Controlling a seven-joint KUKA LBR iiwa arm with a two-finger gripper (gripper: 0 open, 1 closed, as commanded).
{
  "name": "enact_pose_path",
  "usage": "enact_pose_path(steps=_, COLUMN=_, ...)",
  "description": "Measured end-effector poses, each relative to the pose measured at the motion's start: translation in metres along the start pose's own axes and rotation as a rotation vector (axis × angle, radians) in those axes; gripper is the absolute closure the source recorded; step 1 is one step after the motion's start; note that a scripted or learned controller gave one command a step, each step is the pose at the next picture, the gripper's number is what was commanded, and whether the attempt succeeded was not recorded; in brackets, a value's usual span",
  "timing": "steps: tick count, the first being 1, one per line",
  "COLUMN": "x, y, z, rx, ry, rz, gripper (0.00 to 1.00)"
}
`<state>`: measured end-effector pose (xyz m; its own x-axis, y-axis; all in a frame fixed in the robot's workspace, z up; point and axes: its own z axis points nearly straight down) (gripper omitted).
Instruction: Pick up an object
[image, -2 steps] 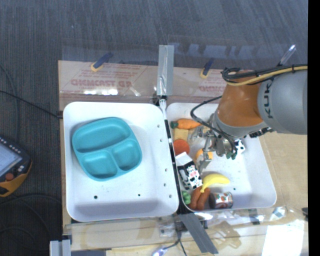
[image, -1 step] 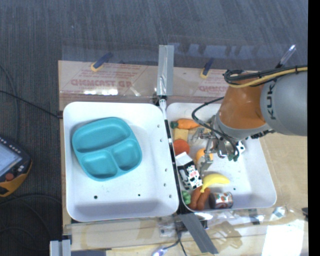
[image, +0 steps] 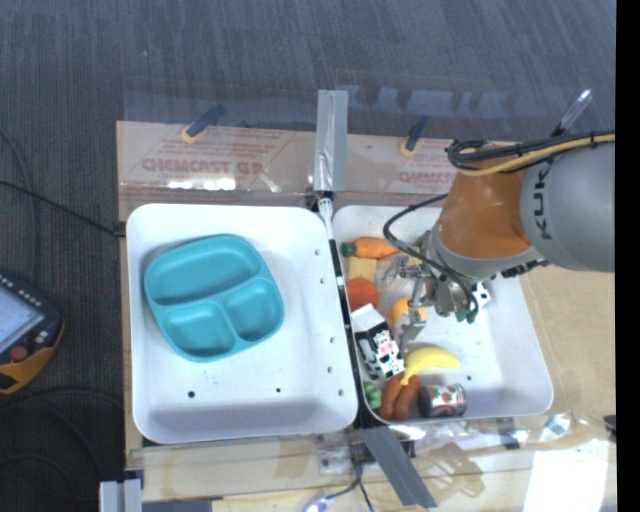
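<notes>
My gripper (image: 432, 298) hangs low over the middle of the right bin (image: 520, 350), under the orange wrist band. A small orange piece (image: 401, 309) lies right beside it on the left; whether they touch is unclear. Around it lie toy foods: a carrot (image: 372, 248) at the back, a red-orange round fruit (image: 361, 293), a white box with black spots (image: 376, 342), a yellow banana (image: 430, 360), a dark can (image: 441, 400) and reddish sausages (image: 401, 398) at the front.
The left bin (image: 180, 400) holds a teal divided plate (image: 212, 295). A ridge (image: 338, 300) separates the two bins. A black and orange handheld device (image: 20, 335) lies on the floor at far left. Cables (image: 500, 150) run from the arm.
</notes>
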<state>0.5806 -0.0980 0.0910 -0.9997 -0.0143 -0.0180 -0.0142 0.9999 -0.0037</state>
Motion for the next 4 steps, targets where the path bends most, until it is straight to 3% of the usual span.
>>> enact_pose_path(steps=3, x=0.008, y=0.000, z=0.000, rx=0.000, ry=-0.001, rz=-0.030, gripper=0.00)
enact_pose_path(steps=4, x=0.022, y=-0.001, z=-0.001, rx=-0.003, ry=-0.002, rz=0.056, gripper=0.00)
